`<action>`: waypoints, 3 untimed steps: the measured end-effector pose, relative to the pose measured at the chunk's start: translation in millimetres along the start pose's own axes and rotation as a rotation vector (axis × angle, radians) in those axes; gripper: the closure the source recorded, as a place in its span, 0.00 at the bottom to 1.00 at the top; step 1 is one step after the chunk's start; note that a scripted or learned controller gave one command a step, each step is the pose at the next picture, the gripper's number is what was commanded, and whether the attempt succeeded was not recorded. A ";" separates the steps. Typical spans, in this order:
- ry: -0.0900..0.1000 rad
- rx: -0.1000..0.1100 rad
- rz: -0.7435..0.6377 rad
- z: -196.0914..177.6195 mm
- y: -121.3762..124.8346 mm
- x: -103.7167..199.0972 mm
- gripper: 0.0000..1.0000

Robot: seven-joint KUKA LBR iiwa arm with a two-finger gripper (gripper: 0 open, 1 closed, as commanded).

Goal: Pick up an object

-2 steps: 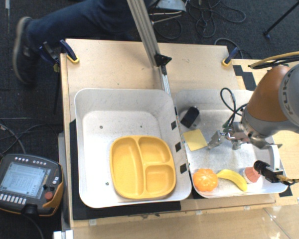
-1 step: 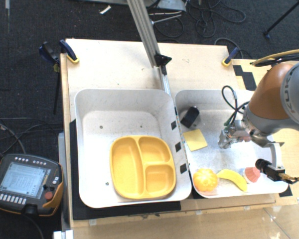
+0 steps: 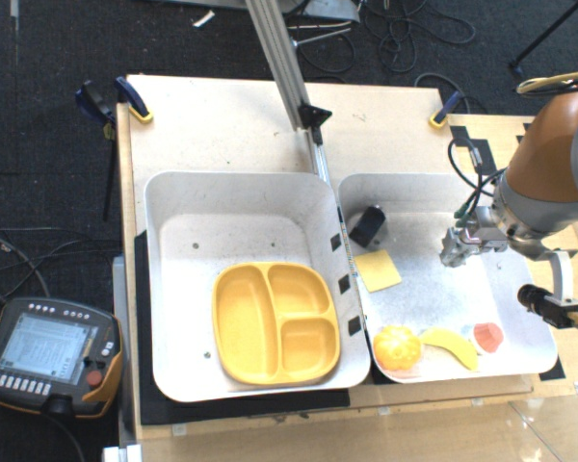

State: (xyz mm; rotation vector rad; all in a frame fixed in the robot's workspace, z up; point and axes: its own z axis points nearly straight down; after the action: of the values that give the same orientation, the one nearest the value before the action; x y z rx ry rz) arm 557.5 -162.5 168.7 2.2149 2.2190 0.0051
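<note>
Lying along the near edge of the right bin: an orange, a banana just right of it, then a small red piece. Sitting in the near part of the left bin: a yellow divided tray. Resting farther back by the dividing wall: a yellow square and, beyond it, a black block. Hovering over the right bin's far right area: the claw, gripping nothing visible; opening impossible to judge. Carrying both bins: the worktop.

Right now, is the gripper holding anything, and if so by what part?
Nothing is held. The gripper hangs over bare floor of the right bin, apart from the black block and yellow card.
</note>
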 end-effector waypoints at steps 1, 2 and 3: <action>0.000 0.001 0.000 -43.7 1.2 -4.6 1.00; 0.000 0.001 -0.001 -80.1 2.9 -4.8 1.00; 0.004 0.008 -0.006 -68.4 0.6 53.3 1.00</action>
State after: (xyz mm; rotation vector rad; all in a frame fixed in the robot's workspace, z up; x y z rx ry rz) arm 557.6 -109.0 237.0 2.2144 2.2312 0.0000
